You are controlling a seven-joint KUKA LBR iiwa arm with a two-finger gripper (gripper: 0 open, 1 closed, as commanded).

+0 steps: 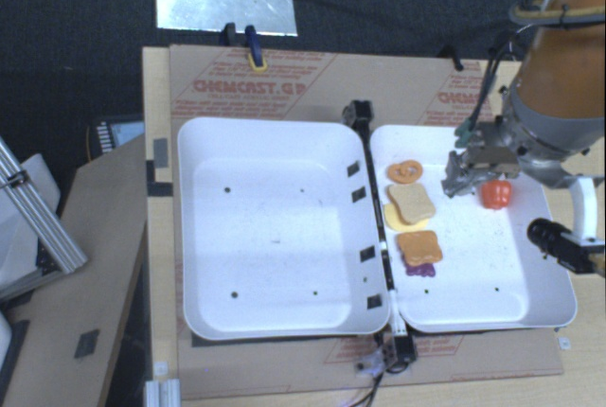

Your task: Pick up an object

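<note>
The jaws' state I could not tell as the grey two-finger gripper (458,176) hung low in the right white bin (540,306), just left of the small red-orange toy fruit (495,194), which it might nudge aside.

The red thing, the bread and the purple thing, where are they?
Red thing (496,195): camera view, on its round middle.
Bread (412,203): camera view, middle of the slice's top.
Purple thing (422,270): camera view, on the bit peeking from under an orange-brown piece (418,247).
</note>
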